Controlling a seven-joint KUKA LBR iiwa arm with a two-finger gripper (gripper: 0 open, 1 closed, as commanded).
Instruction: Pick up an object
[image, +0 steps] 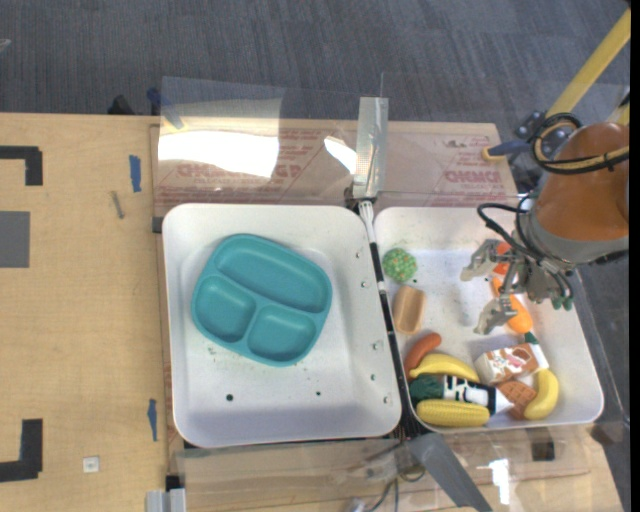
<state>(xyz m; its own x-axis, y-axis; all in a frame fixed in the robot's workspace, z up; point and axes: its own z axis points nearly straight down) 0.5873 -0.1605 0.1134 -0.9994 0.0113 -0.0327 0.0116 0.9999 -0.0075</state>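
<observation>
Hovering our two-finger metal gripper (492, 290) over the right white bin (585, 370), fingers spread wide, small orange toy (518, 318) just beside our fingertips, ungrasped.

Hidden, cropped and unclear parts

The arm (585, 185) is cut off by the frame's right side, so only its orange band and wrist are seen. The hand (497, 290) hangs over the right bin (440, 235), and its metal fingers blur together against the white floor; whether they are spread or closed cannot be told. An orange object (517, 315) lies partly under the hand, too covered to identify. The small carton (508, 362) carries print too fine to read. The corn cob (452, 411) hides behind the bin's near rim along its lower edge. The counter (70, 300) runs off the left edge.
</observation>
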